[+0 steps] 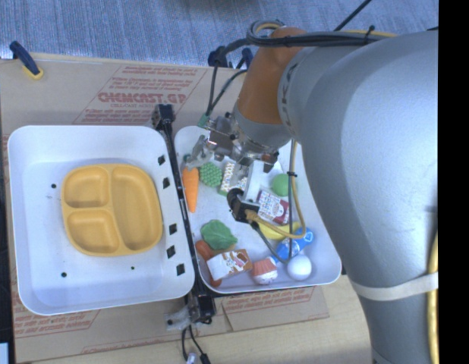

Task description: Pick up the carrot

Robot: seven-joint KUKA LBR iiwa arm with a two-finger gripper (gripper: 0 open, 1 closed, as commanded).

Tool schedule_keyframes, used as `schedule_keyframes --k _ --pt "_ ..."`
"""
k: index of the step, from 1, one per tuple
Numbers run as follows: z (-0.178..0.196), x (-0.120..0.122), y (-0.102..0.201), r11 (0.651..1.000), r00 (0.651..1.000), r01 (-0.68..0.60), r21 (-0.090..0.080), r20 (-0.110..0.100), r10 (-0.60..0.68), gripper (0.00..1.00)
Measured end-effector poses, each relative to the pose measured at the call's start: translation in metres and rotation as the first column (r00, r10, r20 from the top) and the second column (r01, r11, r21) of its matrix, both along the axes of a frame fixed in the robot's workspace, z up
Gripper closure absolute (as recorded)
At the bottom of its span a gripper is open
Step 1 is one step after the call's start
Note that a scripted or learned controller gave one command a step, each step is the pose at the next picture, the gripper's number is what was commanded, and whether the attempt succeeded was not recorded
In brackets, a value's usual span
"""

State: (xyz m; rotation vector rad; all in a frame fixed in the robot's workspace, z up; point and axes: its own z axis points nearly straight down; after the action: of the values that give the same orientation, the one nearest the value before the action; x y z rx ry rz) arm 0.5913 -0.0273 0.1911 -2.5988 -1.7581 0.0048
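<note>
Two white bins sit side by side on brown cardboard. Inside the right bin [325,268], the carrot [190,188] lies along its left edge. Just beside it hangs the gripper [198,156]; its fingers look slightly open, holding nothing.

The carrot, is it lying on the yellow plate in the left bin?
No, the carrot lies in the right bin, by its left wall, apart from the yellow plate.

The grey arm [363,150] reaches in from the right — wrist bent downward (orange band uppermost).
</note>
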Motion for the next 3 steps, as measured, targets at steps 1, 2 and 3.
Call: schedule_keyframes --k 1,2,3 --pt "0.0000 -0.0001 -0.0002 1.000 1.000 0.000 0.000 0.000 0.000 0.00" --pt "0.0000 -0.0001 -0.0002 1.000 1.000 0.000 0.000 0.000 0.000 0.00" --pt "0.0000 -0.0001 -0.0002 1.000 1.000 0.000 0.000 0.000 0.000 0.00"
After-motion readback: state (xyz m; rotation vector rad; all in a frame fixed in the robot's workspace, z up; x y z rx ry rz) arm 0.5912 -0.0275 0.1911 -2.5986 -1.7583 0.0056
